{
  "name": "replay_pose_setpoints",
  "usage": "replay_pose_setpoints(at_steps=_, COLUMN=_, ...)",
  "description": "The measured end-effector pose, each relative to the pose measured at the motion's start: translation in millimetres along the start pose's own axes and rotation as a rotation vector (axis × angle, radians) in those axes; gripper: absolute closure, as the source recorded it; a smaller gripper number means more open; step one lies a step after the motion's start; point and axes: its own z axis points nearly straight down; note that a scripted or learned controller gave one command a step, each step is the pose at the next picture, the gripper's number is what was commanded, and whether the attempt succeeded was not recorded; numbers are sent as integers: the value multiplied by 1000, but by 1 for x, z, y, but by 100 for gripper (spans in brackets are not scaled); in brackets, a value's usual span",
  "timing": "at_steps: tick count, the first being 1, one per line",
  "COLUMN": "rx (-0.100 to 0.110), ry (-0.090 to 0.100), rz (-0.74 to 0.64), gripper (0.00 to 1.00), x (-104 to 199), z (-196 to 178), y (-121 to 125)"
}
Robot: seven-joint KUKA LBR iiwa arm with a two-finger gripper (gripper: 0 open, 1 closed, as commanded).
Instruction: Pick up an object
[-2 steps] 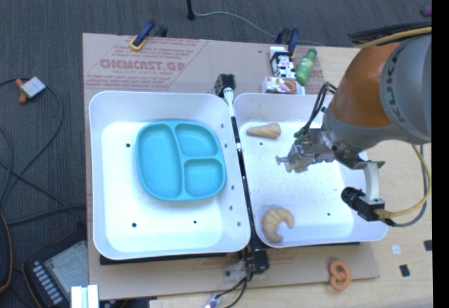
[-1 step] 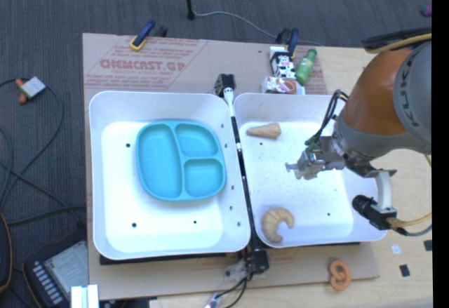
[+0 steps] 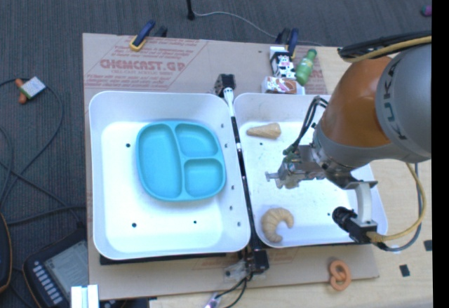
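Gripper (image 3: 286,176) hangs over the middle of the right white bin (image 3: 351,226); can't tell how its jaws stand, nothing visibly between them. "KUKA" partly readable on grey arm (image 3: 407,99). Brown cardboard bench sheet (image 3: 112,68) is printed "CHEMCAST GP". Left white bin (image 3: 112,229) holds a blue three-compartment plastic tray (image 3: 180,160). Tan croissant (image 3: 276,222) lies near the right bin's front edge, tan cone-shaped pastry (image 3: 264,131) near its back. Both apart from gripper.

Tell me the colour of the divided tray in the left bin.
Light blue; the divided tray shows clearly in the camera view.
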Motion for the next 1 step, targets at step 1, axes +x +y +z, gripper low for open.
replay_pose_setpoints(at_steps=1, rx=1, ry=-1, rz=1, gripper=100, x=22, z=17, y=0)
